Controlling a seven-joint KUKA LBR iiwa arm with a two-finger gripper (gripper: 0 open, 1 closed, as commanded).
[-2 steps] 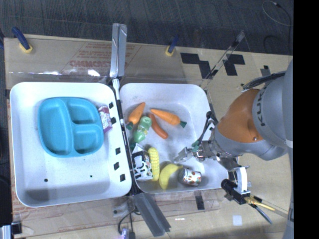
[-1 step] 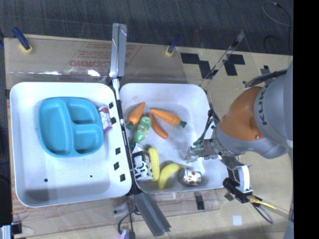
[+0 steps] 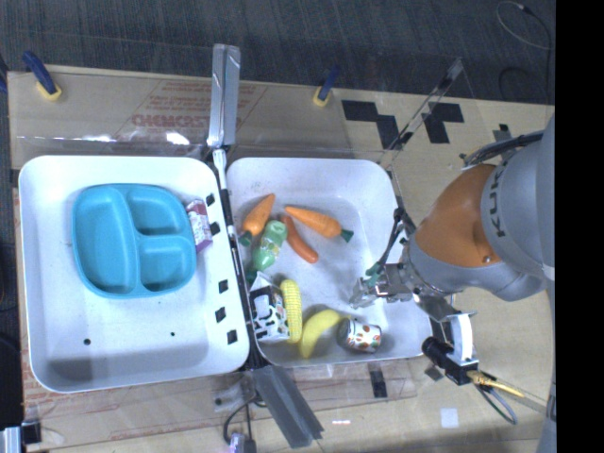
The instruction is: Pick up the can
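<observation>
- Hovering at the right bin's (image 3: 311,170) near right side, my gripper (image 3: 376,286) hangs just above the floor beside a small can (image 3: 362,336); whether it is wide or narrow I cannot tell from this slant.
- Lying on its side in the near right corner, the can is just right of a yellow banana (image 3: 317,330) and apart from the corn cob (image 3: 292,308).
- Judging by its look, the can is light, stiff and smooth, likely to roll or slip if nudged on its curved wall.
- A hold across the round body, square to its long axis, seems the surest; the ends look harder to reach near the bin wall.
- Carrots (image 3: 317,221) and a green bottle (image 3: 268,243) lie farther back; the blue tray (image 3: 132,238) sits in the left bin (image 3: 57,347).
</observation>
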